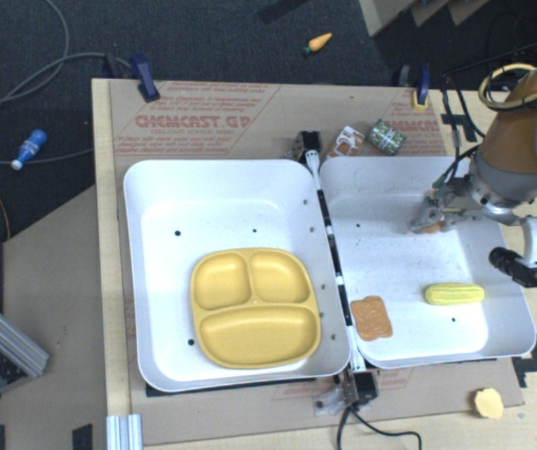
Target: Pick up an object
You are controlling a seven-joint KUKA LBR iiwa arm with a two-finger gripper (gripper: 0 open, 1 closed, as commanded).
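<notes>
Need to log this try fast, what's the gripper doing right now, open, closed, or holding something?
Gripper: low over the right bin, too small and blurred to tell open or closed. Nothing visibly held.

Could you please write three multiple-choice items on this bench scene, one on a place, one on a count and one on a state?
1. Where does the yellow divided plate lie?
A. in the left bin
B. in the right bin
C. on the floor

2. How many loose items lie in the right bin?
A. none
B. two
C. five

3. How does the gripper stand?
A. over the left bin
B. low in the right bin's far part
C. above the floor

Answers:
1 A, the plate fills the left bin's near half.
2 B, a yellow corn-like piece and a brown flat piece.
3 B, it sits by the bin floor there.
</notes>
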